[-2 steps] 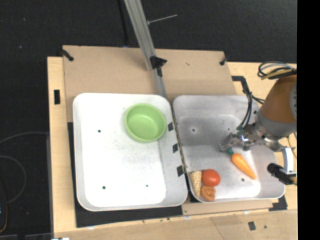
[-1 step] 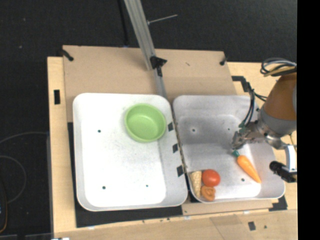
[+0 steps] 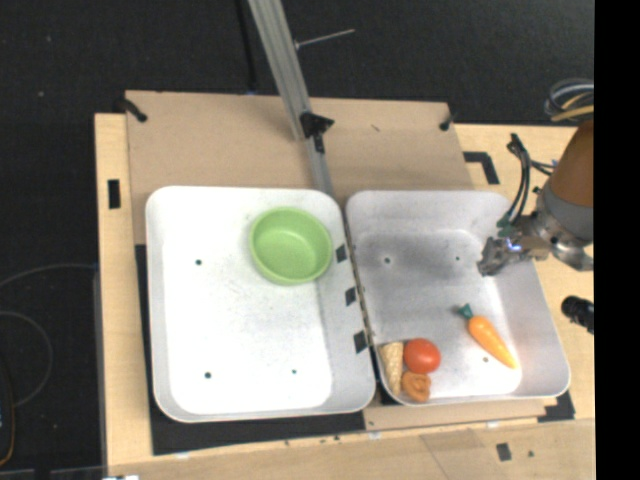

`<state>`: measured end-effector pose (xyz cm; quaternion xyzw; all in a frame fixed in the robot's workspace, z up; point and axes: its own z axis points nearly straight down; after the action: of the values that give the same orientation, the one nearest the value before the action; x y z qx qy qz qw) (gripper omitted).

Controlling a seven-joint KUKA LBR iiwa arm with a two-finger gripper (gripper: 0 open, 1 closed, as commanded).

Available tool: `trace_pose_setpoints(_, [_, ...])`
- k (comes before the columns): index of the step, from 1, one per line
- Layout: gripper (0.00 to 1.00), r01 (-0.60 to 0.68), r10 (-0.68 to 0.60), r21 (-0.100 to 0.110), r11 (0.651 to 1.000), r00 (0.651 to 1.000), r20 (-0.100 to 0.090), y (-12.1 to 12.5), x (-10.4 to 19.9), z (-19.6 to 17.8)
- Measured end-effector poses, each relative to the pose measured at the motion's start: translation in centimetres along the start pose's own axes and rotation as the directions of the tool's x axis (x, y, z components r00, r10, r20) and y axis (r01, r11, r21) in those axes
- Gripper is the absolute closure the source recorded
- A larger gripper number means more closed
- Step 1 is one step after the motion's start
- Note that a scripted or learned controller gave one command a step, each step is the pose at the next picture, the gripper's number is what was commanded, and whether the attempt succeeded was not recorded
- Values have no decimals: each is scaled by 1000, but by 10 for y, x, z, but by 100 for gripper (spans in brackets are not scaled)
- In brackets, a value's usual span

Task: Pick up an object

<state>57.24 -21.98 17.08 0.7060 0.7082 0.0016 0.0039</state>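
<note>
Hovering gripper point(image 3: 492, 259), finger state unclear.
Carrot point(image 3: 489, 336) lies just below it, long axis running diagonally down-right.

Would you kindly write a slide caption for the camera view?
Gripper over the right bin, above a carrot and tomato; green bowl in the left bin.

The right bin point(image 3: 420, 228) is bare across its far and middle floor; a carrot point(image 3: 489, 337), tomato point(image 3: 422, 355) and bread pieces point(image 3: 401, 371) crowd its near edge. In the left bin point(image 3: 200, 348) a green bowl point(image 3: 290, 246) blocks the far right corner.
</note>
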Motion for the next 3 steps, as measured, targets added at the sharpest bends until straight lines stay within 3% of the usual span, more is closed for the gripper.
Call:
trace_pose_setpoints(1, [100,0,0,2,1000,1000,-1,1,-2,-42])
trace_pose_setpoints(3, [100,5,-5,7,1000,1000,-5,13,110,-39])
